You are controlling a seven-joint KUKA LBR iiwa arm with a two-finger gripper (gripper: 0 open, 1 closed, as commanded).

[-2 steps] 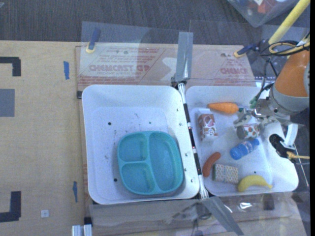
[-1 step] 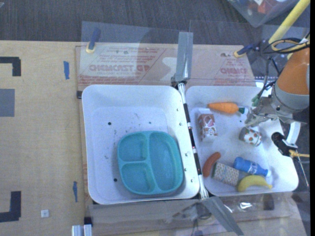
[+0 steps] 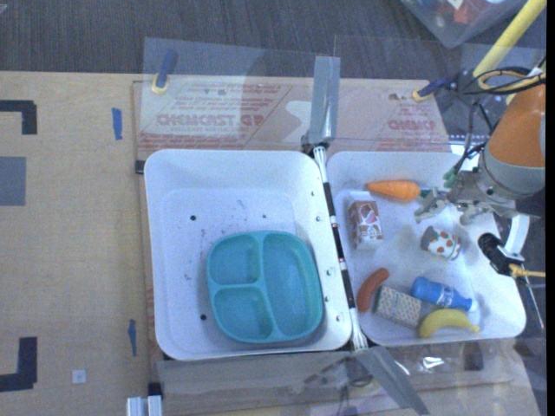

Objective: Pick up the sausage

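Two shallow white bins sit side by side here: the left white bin [image 3: 169, 232] and the right white bin [image 3: 512, 319]. The only writing we can read is faint red "CHEMCAST GP" print on the clear sheet [image 3: 212, 115] behind the left bin.

The short reddish-brown sausage [image 3: 373, 289] lies at about 7 o'clock in the right bin, near the divider. Its long axis tilts from 7 to 1 o'clock, and a patterned flat packet [image 3: 399, 307] sits just beside its lower end.

The two-finger gripper [image 3: 453, 203] hangs at 2 o'clock over that bin, near an orange carrot [image 3: 395, 190]. We honestly can't tell how it's set.

The left bin holds a teal divided plastic plate [image 3: 264, 286].
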